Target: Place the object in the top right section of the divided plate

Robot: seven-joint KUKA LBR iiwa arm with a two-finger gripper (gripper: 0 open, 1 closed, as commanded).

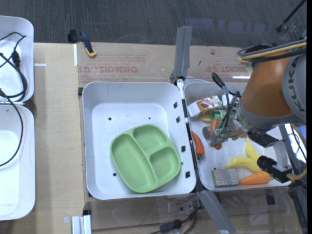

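While I am hovering my gripper [218, 139] over the right bin [204, 179], I am picking; my grip state I cannot tell. The carrot [214, 126] is lying just beneath me, the divided plate [145, 158] well apart, bananas [246, 161] crowding beside me

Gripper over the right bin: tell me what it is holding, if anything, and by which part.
It cannot be told. The gripper is low among the toy foods in the right bin, by a small carrot, but nothing visibly sits between its fingers.
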